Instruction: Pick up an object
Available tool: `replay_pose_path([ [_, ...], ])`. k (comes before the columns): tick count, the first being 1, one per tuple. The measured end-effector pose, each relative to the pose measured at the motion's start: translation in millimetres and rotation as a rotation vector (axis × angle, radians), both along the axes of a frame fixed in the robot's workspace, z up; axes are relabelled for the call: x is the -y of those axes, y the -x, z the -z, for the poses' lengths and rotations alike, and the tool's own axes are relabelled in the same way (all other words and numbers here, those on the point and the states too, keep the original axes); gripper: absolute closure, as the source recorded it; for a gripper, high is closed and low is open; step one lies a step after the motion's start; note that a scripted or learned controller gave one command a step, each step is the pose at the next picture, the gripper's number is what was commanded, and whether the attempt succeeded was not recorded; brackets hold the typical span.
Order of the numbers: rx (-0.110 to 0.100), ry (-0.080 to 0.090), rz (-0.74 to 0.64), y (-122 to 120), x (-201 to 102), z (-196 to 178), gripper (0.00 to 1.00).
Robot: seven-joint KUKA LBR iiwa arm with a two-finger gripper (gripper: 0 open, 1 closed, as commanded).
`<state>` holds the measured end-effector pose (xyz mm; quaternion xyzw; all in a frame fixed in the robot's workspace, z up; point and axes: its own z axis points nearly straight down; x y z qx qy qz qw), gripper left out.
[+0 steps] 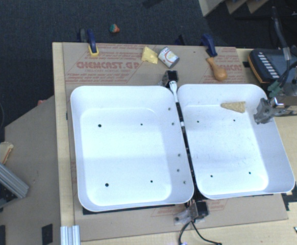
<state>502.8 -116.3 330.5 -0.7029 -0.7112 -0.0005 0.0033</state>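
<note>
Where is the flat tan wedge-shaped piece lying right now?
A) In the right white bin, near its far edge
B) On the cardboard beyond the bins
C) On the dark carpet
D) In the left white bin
A: the tan wedge lies on the floor of the right bin, close to its far rim.
</note>
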Motion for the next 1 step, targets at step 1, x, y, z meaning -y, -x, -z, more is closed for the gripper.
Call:
replay_pose_path([
  [1, 0.011, 0.012, 0.020, 13.6, 99.8, -32.4, 1.00],
])
